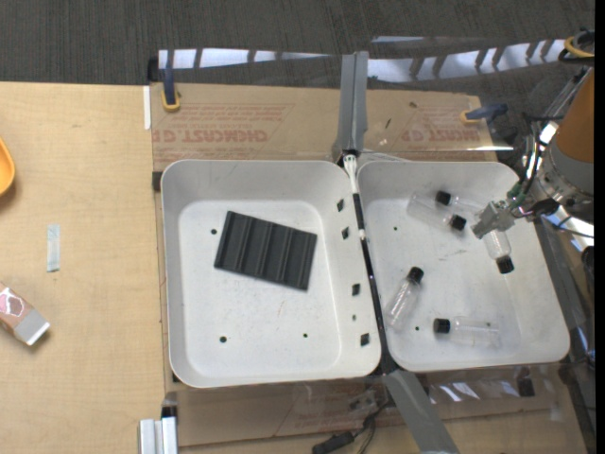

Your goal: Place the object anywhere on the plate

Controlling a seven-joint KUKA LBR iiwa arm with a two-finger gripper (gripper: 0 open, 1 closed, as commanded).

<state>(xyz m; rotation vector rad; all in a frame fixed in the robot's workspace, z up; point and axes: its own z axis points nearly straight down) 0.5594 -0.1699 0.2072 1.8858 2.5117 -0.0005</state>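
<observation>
Jaws (493, 220) sit low over the upper right part of the right bin (558, 339), small and blurred; cannot tell if they're spread or pressed together. Arm (572, 149) cut off at the right edge, only the wrist end shows.

A clear vial with black cap (499, 252) lies just below the jaws, top end touching or tucked under them, can't tell which; not clearly between them. Four more vials in the same bin: two (452, 221) just left of the jaws near the back, one (405, 294) tilted mid-left, one (463, 328) lying flat near the front.

Dark ribbed plate (266, 251) lies flat, slightly tilted, in the left bin (180, 348), well apart from the jaws. Both bins rest on the table (76, 348).
</observation>
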